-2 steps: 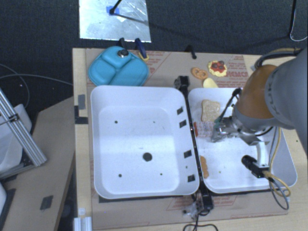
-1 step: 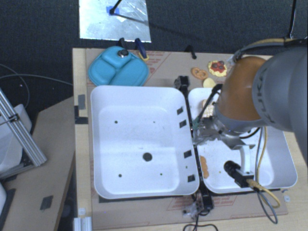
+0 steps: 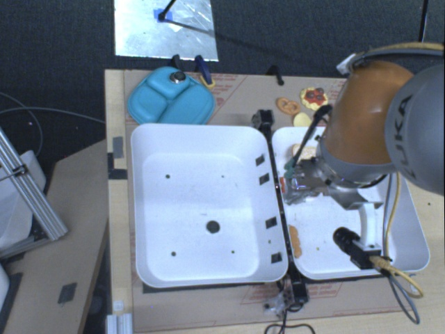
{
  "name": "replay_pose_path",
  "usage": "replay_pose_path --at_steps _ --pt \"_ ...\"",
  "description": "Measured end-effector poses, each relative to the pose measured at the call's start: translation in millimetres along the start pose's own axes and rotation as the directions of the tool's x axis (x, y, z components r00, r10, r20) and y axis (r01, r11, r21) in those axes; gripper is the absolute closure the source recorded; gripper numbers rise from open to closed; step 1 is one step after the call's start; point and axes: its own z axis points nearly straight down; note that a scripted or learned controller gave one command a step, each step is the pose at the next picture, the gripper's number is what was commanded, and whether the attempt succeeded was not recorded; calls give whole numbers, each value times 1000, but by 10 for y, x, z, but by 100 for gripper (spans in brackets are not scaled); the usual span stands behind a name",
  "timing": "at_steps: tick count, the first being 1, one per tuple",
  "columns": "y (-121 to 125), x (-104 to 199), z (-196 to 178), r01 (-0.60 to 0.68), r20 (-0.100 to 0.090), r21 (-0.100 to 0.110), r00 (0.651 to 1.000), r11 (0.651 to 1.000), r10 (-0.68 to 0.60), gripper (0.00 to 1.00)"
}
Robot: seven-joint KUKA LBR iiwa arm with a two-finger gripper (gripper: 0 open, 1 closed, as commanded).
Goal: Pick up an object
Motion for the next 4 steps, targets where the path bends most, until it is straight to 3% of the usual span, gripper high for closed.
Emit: replay_pose_path --at_steps 1,2,3,4 --pt "5 297 -456 0 0 2 1000 1000 0 100" --pt "-17 -413 89 -14 5 11 1000 1000 14 100" --pt "-10 -21 124 -2 1 8 1000 1000 2 100" --pt "12 538 -854 3 -1 -2 1000 1000 -3 100"
